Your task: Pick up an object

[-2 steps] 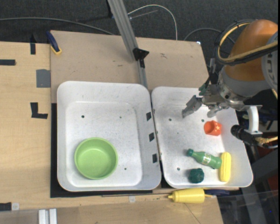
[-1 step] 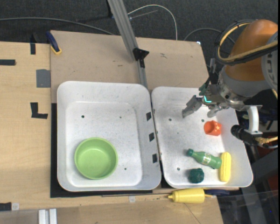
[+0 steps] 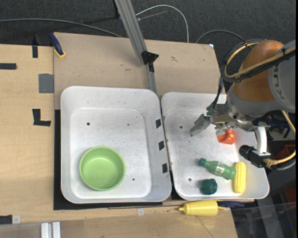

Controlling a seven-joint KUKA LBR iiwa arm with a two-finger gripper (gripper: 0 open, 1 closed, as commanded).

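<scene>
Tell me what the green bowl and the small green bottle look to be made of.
Round light-green bowl: likely plastic, matte, with uniform colour and a soft, dull sheen. Small green bottle: probably glossy plastic, a toy perhaps; pale highlights cross its body, though it is too small to be sure.

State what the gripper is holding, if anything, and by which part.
Cannot be told: the gripper hangs over the right bin, with an orange object beside it, but no thing shows between its fingers.
</scene>
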